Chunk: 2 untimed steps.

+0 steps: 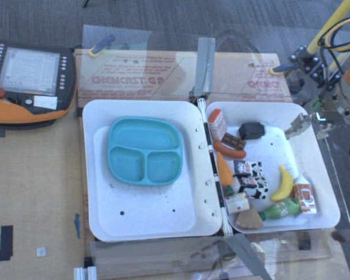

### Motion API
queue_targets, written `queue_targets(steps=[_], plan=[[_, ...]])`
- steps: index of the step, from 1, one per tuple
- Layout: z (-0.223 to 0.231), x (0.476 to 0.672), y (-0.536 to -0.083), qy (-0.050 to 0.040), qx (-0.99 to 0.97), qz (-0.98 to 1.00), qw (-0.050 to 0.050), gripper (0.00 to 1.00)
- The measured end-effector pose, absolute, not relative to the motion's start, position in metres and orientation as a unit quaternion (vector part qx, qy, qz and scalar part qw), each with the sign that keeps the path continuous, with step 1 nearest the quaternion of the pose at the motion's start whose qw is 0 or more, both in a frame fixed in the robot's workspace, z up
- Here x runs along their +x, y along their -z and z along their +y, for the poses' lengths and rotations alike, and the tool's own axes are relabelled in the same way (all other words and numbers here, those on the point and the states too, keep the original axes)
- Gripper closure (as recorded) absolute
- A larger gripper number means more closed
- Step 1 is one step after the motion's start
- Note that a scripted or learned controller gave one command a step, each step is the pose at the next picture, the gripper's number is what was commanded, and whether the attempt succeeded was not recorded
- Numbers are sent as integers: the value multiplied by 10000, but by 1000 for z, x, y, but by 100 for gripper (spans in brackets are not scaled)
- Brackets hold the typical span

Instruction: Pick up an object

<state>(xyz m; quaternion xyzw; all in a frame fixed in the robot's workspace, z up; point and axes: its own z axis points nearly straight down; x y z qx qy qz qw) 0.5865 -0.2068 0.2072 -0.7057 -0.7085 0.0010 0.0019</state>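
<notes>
- Roughly ten small objects lie in the right bin [324, 174], none yet lifted; most crowd its left wall and near edge.
- Banana [283, 184]: right of centre, bare floor on its far side, so the most open candidate by my judgement.
- Black block [251, 130]: far end, set apart from the sausage [229, 150] and chocolate bar [233, 140] just left of it.
- Carrot [223, 169], cow-patterned toy [249, 178], green bottle [281, 209] and juice carton [304, 195]: packed close, near walls, awkward to reach between.
- Gripper [306, 124]: hangs over the bin's far right rim, holding nothing visible; whether its jaws are spread or pressed together I cannot tell.
- Left bin [99, 214]: carries a teal divided plate [144, 150], with bare floor around it.
- Pendant [26, 83]: far left on the bench, well apart.
</notes>
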Motion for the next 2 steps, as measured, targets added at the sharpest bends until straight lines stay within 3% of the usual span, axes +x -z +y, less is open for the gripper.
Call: queue_targets(steps=[1,2], plan=[[-193,561,-93,-4,-7170,-6970,10,0],[-203,559,-200,-6,-6797,-7335,2,0]])
